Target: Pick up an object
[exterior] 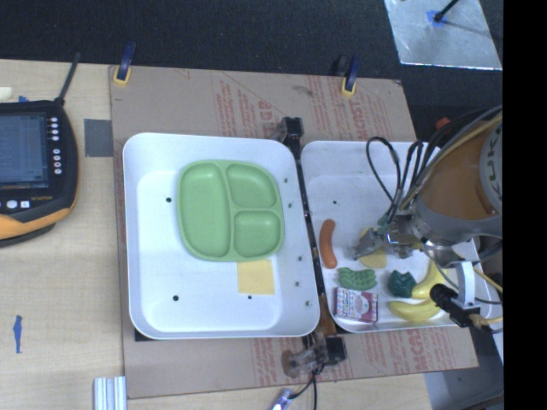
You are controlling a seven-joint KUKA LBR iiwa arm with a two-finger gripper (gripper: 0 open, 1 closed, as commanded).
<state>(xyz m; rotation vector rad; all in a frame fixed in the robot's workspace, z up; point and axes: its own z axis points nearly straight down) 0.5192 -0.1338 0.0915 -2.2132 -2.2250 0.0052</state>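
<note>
While the gripper (pixel 369 248) hangs with fingers spread and holding nothing above the right bin (pixel 342 173), the small, light, probably rigid hot dog (pixel 327 242) invites a mid-length pinch

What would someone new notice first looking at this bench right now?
Probably the green divided plate in the middle of the left bin, with a yellow cheese slice just below it. Next, the grey and orange arm reaching from the right, its gripper low in the right bin above a cluster of toy food: a sausage, a banana and a small packet.
</note>
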